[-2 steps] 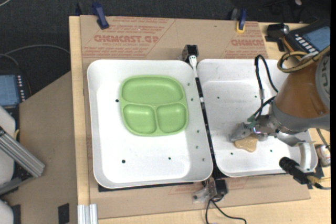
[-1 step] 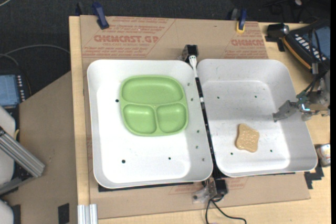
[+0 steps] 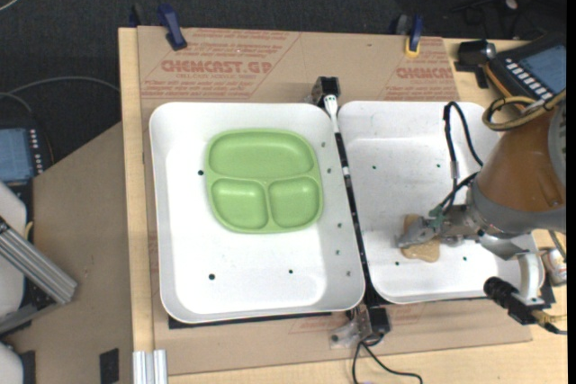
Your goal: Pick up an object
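Observation:
A small tan, flat object (image 3: 423, 248) lies on the floor of the right bin (image 3: 396, 148), near its front edge. My gripper (image 3: 416, 235) reaches in from the right and is down on top of this object, covering its upper part. The grey wrist and orange band sit just right of it. In the left bin (image 3: 175, 220) rests a green divided plate (image 3: 264, 180) with three compartments.
A black cable (image 3: 453, 148) loops from the arm over the right bin's back half. Clamps sit at the board's far edge and between the bins. Equipment stands off the bench at right.

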You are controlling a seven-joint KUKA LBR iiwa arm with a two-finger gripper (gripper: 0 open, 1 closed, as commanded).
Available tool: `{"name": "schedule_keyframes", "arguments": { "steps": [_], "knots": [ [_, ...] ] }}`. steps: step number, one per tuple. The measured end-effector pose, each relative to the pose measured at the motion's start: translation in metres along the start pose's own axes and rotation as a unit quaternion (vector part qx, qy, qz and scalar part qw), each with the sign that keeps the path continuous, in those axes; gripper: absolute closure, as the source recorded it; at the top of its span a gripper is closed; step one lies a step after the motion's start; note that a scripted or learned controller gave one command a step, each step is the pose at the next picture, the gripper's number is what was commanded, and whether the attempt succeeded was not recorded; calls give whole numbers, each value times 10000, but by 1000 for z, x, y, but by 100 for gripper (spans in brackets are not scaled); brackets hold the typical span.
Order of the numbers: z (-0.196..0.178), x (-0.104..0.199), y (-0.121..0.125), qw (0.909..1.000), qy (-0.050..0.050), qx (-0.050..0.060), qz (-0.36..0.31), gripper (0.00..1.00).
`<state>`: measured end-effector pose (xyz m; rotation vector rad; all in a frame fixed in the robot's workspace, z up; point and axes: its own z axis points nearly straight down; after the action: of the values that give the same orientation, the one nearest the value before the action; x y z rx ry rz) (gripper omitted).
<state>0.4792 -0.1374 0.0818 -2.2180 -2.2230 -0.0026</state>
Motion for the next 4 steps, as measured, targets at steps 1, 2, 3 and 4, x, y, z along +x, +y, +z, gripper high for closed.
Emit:
{"name": "schedule_keyframes", "arguments": {
  "steps": [1,2,3,4],
  "knots": [
    [-16,-4,2,10000,-26,-44,13,100],
    [-3,-70,45,10000,-32,-19,22,100],
    [-3,13,80,10000,-9,-15,-26,100],
    [-109,143,72,10000,11,-52,-60,100]
  ]
}}
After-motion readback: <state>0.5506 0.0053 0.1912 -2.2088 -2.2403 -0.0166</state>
